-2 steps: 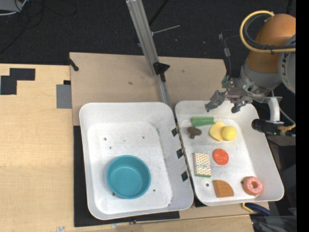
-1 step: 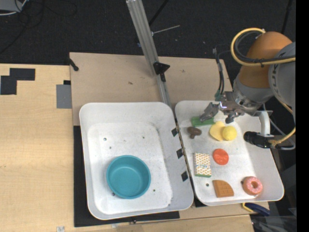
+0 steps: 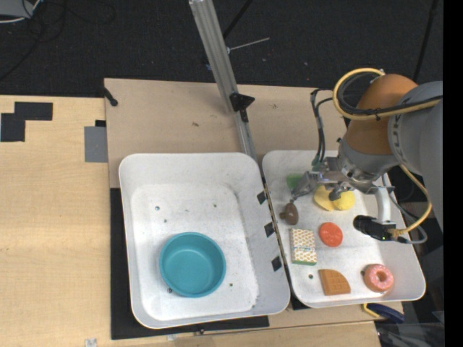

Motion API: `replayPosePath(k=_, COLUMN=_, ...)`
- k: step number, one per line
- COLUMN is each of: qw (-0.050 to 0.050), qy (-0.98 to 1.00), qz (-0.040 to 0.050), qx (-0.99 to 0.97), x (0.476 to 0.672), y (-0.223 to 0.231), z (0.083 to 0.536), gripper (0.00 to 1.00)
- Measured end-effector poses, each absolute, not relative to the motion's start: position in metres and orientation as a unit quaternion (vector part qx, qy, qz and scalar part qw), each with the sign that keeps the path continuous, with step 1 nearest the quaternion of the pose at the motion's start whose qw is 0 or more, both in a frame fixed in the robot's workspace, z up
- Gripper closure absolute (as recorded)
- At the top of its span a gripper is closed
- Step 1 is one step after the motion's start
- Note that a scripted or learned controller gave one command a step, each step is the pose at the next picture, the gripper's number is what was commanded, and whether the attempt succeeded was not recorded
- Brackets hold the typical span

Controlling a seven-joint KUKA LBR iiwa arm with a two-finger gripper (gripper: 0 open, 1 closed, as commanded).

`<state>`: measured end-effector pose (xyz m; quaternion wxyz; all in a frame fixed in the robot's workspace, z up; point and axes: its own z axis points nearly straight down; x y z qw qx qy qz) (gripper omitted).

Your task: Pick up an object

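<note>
the gripper sits low in the right bin, over a yellow object partly hidden beneath it; i cannot tell its state. nearby: one brown lump, one red ball, one pink donut.

A wooden bench carries two white bins. The left bin holds a teal bowl near its front. A slanted aluminium rail rises behind the bins. Black cables lie on the dark floor.
</note>
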<state>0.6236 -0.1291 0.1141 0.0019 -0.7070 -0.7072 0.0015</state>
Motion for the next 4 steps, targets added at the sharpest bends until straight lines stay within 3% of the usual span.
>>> replayPosePath(k=1, qw=0.0, qy=-0.707, qz=0.0001, qx=-0.707, x=0.625, y=-0.13, z=0.127, gripper=1.0)
replayPosePath(k=2, qw=-0.002, qy=-0.707, qz=-0.0013, qx=-0.707, x=0.623, y=-0.136, z=0.188, gripper=1.0)
replayPosePath(k=3, qw=-0.001, qy=-0.707, qz=-0.0003, qx=-0.707, x=0.623, y=-0.136, z=0.207, gripper=1.0)
replayPosePath(k=4, qw=0.0, qy=-0.708, qz=-0.0002, qx=-0.706, x=0.619, y=-0.088, z=0.215, gripper=1.0)
